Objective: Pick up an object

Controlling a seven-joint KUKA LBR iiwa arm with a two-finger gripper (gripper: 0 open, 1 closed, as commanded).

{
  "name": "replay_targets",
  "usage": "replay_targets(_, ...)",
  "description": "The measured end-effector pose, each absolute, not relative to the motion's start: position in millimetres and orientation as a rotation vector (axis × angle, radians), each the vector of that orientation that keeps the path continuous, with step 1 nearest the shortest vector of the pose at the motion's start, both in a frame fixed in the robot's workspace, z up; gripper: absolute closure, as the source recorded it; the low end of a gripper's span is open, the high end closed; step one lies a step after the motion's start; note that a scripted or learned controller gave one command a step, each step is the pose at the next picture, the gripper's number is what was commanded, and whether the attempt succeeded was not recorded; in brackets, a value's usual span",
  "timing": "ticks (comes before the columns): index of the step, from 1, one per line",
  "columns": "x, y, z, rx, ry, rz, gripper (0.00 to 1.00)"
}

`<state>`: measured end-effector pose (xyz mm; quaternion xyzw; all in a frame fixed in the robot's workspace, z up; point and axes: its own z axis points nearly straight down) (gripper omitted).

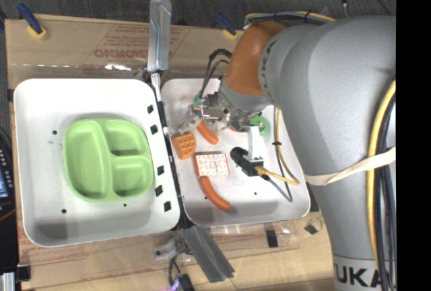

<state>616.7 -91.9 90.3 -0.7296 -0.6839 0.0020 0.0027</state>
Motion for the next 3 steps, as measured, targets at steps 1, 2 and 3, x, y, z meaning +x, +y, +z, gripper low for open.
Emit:
replay_targets(1, 615.4, -91.8, 97.6, -2.28, -2.145, 0.013, 1.0)
replay_targets(2, 607.8, -42.3, 226.8, -2.136, -2.3, 0.004, 1.0)
replay_targets(3, 612.2, -60.8, 254.2, -1.885, -2.509, 0.006, 1.0)
